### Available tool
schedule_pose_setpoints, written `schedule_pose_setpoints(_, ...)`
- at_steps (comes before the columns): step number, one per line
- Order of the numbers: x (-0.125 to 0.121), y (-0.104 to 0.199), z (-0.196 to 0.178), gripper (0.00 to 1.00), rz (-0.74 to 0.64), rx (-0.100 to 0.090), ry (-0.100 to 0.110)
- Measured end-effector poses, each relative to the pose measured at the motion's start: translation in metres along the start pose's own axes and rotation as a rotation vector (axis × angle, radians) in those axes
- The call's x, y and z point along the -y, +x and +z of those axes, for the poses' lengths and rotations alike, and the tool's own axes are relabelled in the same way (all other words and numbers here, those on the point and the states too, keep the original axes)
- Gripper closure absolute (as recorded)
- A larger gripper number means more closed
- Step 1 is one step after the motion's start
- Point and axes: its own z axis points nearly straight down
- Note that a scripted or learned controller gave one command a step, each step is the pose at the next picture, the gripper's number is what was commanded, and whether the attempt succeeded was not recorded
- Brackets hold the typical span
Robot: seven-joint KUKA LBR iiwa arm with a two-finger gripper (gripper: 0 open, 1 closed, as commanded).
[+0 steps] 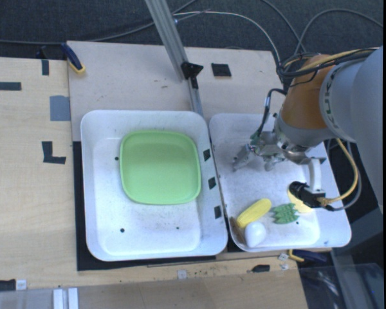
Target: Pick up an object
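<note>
The likeliest targets I see are a yellow corn-shaped toy (pixel 253 212), a white rounded piece (pixel 255 234) touching its near end, and a green leafy piece (pixel 285 214) just beside them. All three lie on the floor of the right bin (pixel 241 188), at its near edge. None of them is lifted.

The gripper (pixel 256 159) hangs over the far half of that bin, apart from the cluster. Its fingers look spread, with nothing between them. I judge the pick as not yet made: the approach, the closing and the lift are all left to do.

The left bin (pixel 103 192) holds only a green plate (pixel 160 167), lying flat. Both bins sit on a pale wooden bench (pixel 26 192) marked with dark tape patches (pixel 59 108). A slanted metal post (pixel 170 31) and loose cables (pixel 244 5) cross the dark floor behind.
</note>
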Motion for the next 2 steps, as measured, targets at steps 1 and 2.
schedule_pose_setpoints(1,-0.001,0.000,-0.012,1.00,-0.001,0.000,-0.004)
schedule_pose_setpoints(2,0.004,0.005,-0.057,1.00,0.000,0.001,-0.008)
